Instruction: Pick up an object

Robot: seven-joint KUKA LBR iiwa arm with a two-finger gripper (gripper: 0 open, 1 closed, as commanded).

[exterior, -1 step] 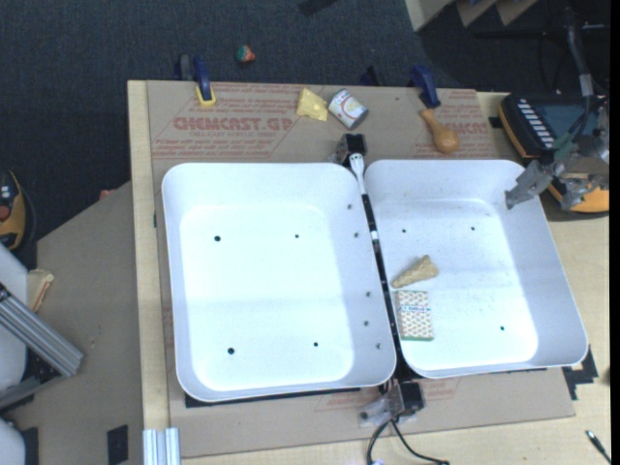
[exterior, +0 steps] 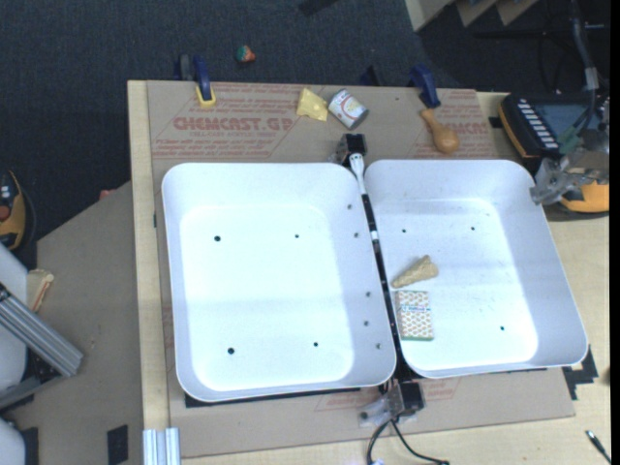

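Two objects lie in the right bin (exterior: 504,250), close to its left wall. One is a tan wedge-shaped piece (exterior: 414,272), lying tilted with its narrow end toward the divider. Just in front of it lies a flat rectangular pad (exterior: 415,315) with a green and orange dotted pattern. The two sit close together, nearly touching. The left bin (exterior: 257,279) stands beside it, and the two bins meet along a black seam (exterior: 373,250).
On the cardboard behind the bins lie a yellow chunk (exterior: 312,106), a small white cylinder (exterior: 347,108) and a wooden peg (exterior: 440,131). Blue clamps (exterior: 202,76) (exterior: 422,85) hold the board's far edge. A dark keypad device (exterior: 538,124) and a grey bracket (exterior: 554,177) sit at the right.
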